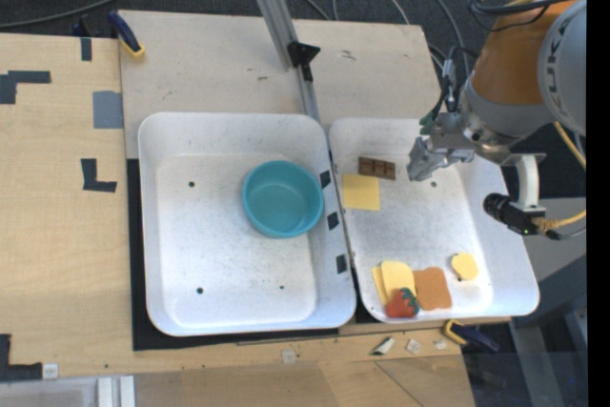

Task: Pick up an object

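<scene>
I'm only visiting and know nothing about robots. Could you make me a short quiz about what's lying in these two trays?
1. True or false: the round teal plastic bowl sits in the left white bin.
2. Which lies nearest the pincer? A) the brown ridged chocolate bar B) the small red strawberry-like toy C) the small yellow rounded piece
3. Fill in: the flat pale yellow square slice lies in the ____ white bin.

Key: 1 true; 2 A; 3 right.
</scene>
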Controlling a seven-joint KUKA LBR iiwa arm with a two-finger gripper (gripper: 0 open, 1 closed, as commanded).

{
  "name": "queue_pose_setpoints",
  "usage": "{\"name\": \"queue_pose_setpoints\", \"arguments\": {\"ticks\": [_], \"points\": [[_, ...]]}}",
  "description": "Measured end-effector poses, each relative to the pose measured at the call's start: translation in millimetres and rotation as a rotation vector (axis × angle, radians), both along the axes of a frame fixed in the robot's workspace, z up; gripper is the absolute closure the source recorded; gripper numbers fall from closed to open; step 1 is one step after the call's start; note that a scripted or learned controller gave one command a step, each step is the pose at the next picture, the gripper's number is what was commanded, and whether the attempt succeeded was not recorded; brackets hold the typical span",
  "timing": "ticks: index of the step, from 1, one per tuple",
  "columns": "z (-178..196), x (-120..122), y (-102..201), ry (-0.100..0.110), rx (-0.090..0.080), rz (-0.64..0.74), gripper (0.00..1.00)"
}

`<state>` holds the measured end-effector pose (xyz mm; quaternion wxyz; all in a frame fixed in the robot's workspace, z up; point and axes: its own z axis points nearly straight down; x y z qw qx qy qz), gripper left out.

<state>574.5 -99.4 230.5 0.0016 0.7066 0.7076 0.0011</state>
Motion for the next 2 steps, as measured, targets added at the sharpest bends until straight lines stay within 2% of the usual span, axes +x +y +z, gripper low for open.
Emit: {"name": "queue_pose_setpoints", "arguments": {"ticks": [1,2], "points": [[-9.2,7.6,46.8,0.006,0.002,0.004,1.00],[-13.5,6.3,106.3,0.006,0.003,0.006,1.00]]}}
